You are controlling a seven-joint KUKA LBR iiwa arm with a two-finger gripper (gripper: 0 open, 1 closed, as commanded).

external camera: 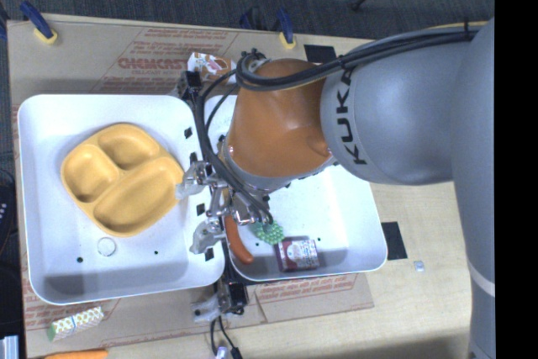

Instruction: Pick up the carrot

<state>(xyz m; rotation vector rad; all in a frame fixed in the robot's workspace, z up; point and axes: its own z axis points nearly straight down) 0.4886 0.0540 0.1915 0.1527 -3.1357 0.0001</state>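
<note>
The carrot point(239, 245) is a short orange stick lying near the front left corner of the right bin point(361, 219), close to the wall shared with the left bin. My gripper point(217, 213) hangs right over the carrot's upper end, under the big orange wrist band. The wrist hides the carrot's far tip. I cannot tell whether the gripper touches the carrot.
A green piece point(270, 233) and a dark red packet point(297, 253) lie just right of the carrot. The left bin point(34, 206) holds a yellow divided plate point(122, 176) and a small ring point(105, 246). A wrapped packet point(77, 320) lies on the bench in front.
</note>
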